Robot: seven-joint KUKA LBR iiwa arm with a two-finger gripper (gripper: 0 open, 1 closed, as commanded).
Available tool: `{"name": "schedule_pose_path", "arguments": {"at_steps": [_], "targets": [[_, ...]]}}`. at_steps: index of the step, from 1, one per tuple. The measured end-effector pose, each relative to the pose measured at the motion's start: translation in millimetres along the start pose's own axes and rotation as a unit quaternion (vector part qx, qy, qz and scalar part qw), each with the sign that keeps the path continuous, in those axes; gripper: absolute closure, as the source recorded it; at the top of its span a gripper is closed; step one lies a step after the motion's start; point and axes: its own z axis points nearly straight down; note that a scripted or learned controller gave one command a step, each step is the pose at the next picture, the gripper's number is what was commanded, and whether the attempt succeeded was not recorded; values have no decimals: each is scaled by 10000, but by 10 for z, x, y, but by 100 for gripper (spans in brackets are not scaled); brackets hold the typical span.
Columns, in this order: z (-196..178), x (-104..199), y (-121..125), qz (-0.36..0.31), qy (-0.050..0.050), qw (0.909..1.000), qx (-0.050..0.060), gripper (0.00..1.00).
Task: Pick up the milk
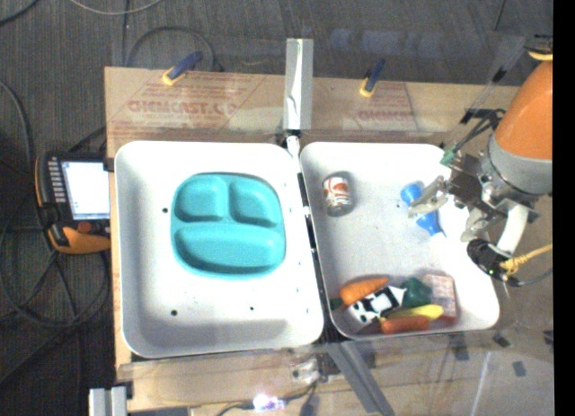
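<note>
I see the gripper (431, 200) above the right bin (377, 252) beside a blue object (415, 195), its opening and any hold impossible to tell, while the milk (377, 303), a cow-patterned carton, lies in the bin's crowded near corner, so a descent risks seizing a neighbouring carrot (364, 287).

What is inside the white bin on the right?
The right bin holds a can, a blue thing by the end effector, and a toy food pile. Anything under the pile is hidden.

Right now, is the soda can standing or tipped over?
Tipped over: the soda can lies on its side in the right bin, its side label facing up.
</note>
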Motion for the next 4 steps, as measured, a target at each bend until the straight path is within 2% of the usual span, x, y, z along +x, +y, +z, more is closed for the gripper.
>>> {"name": "schedule_pose_path", "arguments": {"at_steps": [1, 2, 3, 4], "targets": [[839, 179, -420, 299, 14, 9996, 19, 0], [347, 492, 123, 1161, -4, 9932, 5, 0], [203, 383, -29, 2219, 0, 9751, 10, 0], [1370, 718, -19, 1518, 8, 9884, 22, 0]]}}
